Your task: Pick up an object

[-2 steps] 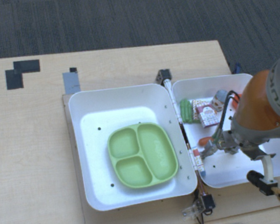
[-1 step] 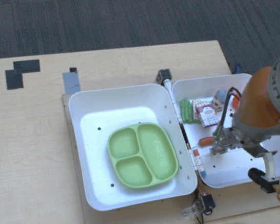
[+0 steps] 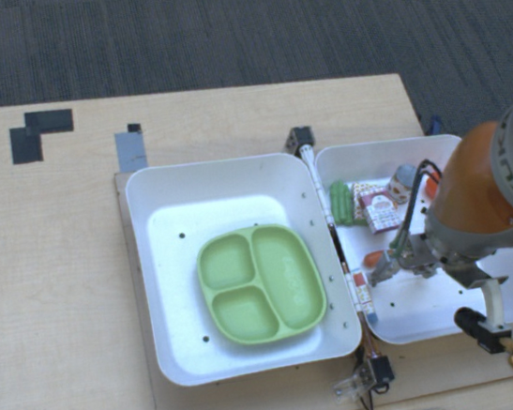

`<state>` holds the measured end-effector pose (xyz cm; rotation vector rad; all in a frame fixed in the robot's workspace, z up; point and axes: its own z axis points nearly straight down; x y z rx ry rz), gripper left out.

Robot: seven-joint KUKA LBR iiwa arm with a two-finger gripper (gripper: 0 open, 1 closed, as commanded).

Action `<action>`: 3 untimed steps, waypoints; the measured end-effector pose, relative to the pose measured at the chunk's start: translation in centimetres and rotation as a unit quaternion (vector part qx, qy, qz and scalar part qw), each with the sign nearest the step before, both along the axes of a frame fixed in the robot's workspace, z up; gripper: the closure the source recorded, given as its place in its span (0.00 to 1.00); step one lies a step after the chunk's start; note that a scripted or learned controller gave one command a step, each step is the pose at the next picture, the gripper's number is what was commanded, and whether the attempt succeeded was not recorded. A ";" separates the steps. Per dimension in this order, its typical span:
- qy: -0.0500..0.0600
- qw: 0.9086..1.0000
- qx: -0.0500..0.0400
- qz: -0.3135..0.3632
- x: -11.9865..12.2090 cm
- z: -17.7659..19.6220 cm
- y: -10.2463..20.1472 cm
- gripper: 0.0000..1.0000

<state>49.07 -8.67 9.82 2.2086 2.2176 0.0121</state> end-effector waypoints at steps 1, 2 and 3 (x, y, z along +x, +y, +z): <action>-0.002 1.000 0.000 0.002 0.1 1.0 0.1 1.00; -0.002 1.000 0.000 0.002 0.1 1.0 0.1 0.00; -0.004 1.000 0.000 0.004 0.3 2.1 0.1 1.00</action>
